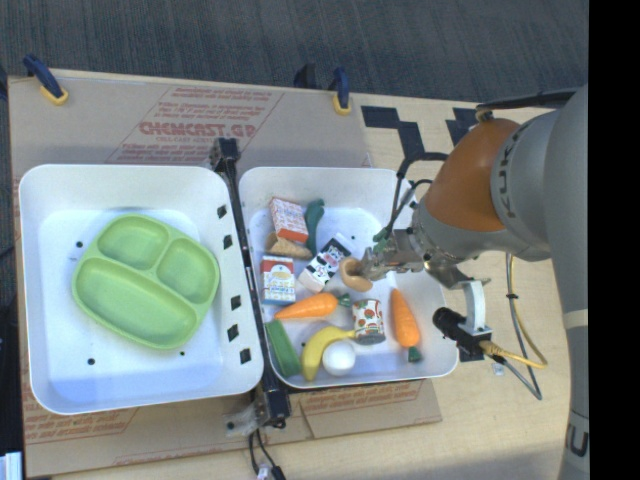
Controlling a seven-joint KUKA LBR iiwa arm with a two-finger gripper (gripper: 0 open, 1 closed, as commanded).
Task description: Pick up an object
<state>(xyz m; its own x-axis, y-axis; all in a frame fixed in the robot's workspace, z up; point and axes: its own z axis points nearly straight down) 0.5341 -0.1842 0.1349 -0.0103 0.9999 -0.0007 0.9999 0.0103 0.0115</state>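
The right bin (400, 193) holds several toy foods. Among them are a red and white box (288, 220), a second box (279, 278), a black and white carton (325, 261) and a tan piece (353, 272). Nearer the front lie an orange carrot (310, 308), another carrot (404, 318), a small can (369, 321), a banana (318, 346), a white egg (339, 358) and a green cucumber (282, 348). My gripper (374, 264) is low in the right bin, right beside the tan piece and just above the can. Nothing visibly hangs from it.
The left bin (45, 203) carries a green divided plate (147, 278). A black divider (236, 258) runs between the bins. A dark green item (315, 213) lies at the back of the right bin. Cables and a black fitting (460, 330) hang by the bin's right wall.
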